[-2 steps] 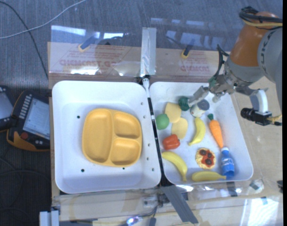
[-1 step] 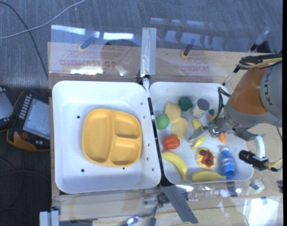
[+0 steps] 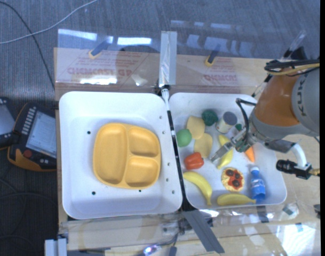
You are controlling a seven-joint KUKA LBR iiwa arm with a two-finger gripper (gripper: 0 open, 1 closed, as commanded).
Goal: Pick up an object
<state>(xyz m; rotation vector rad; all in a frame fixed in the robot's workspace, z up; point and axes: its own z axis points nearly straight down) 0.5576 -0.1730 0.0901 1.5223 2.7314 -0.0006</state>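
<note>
The right bin [image 3: 274, 196] holds several toy foods: a green ball [image 3: 183, 137], a red pepper [image 3: 193, 160], two bananas [image 3: 198, 184] [image 3: 234, 199], a small pizza [image 3: 232, 178], a blue bottle [image 3: 256, 184], a dark green piece [image 3: 209, 116], a small can [image 3: 226, 122], pale yellow pieces [image 3: 196, 126] and an orange carrot [image 3: 250, 153]. My gripper [image 3: 225, 151] reaches in from the right and hangs low over a yellow piece [image 3: 224, 160] in the middle of that bin. Its fingers look slightly apart, with nothing clearly held between them.
The left bin [image 3: 77, 196] holds a yellow divided tray [image 3: 127, 154]. A clear divider wall [image 3: 168, 57] stands behind the seam between the bins. A teach pendant [image 3: 33, 137] lies on the floor at the left.
</note>
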